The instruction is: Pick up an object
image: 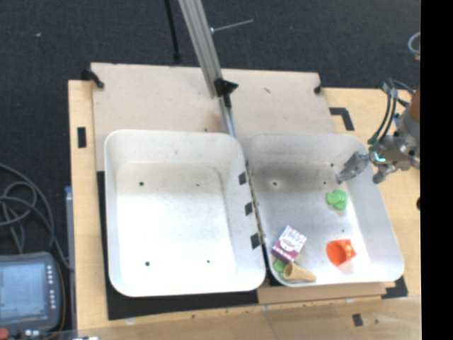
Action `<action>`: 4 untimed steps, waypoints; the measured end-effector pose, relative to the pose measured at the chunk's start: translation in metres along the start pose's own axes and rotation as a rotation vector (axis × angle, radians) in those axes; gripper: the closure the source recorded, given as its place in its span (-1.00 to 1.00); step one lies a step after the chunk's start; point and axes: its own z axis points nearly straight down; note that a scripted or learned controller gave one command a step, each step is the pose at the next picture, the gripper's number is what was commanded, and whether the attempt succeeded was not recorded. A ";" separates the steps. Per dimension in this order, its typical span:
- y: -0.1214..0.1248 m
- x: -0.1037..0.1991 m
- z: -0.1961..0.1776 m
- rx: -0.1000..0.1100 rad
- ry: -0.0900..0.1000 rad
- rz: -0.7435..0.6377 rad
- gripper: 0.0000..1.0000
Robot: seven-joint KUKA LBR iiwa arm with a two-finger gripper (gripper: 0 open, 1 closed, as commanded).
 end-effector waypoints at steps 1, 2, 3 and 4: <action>0.001 0.000 -0.003 -0.004 -0.002 -0.002 -1.00; 0.008 0.003 0.043 0.000 -0.002 -0.003 -1.00; 0.011 0.005 0.086 -0.001 -0.002 -0.001 -1.00; 0.012 0.003 0.137 -0.004 -0.004 0.002 -1.00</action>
